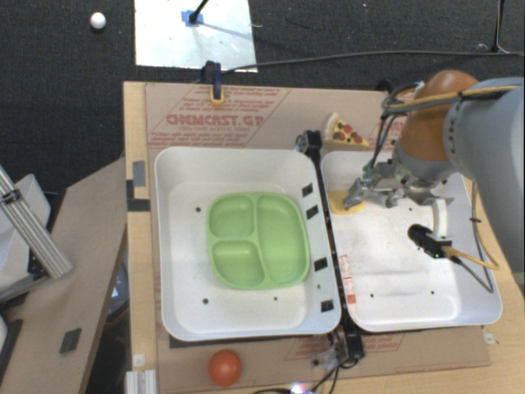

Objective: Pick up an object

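1. Camera view puts the gripper low over the right bin, at its upper left corner.
2. Whether it is apart or together, I cannot tell.
3. A flat yellowish object lies just beneath it, near the divider.
4. Descend squarely, centred on that piece, clear of the bin wall.

A flat yellow object was seen in the right bin, partly covered by the fingers.
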Robot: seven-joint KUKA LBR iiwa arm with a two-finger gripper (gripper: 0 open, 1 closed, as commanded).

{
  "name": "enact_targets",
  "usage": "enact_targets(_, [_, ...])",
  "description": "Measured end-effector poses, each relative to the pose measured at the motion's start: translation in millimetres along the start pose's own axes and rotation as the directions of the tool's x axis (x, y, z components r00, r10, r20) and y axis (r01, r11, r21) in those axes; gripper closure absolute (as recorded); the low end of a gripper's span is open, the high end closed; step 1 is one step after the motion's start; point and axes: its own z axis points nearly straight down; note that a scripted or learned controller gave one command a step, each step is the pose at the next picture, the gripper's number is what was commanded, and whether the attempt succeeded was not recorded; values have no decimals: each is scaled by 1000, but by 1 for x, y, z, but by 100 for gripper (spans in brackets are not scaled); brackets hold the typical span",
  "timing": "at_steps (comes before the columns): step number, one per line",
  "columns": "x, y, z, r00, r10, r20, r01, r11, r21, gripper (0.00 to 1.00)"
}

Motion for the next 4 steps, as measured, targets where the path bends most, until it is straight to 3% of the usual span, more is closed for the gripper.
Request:
enact_targets(1, [0, 1, -12, 1000, 0, 0, 0, 1000, -4, 100])
enact_targets(3, [-9, 12, -122, 1000, -3, 1, 3, 1000, -7, 100])
enact_targets(4, [45, 4, -115, 1000, -8, -1, 8, 1000, 0, 100])
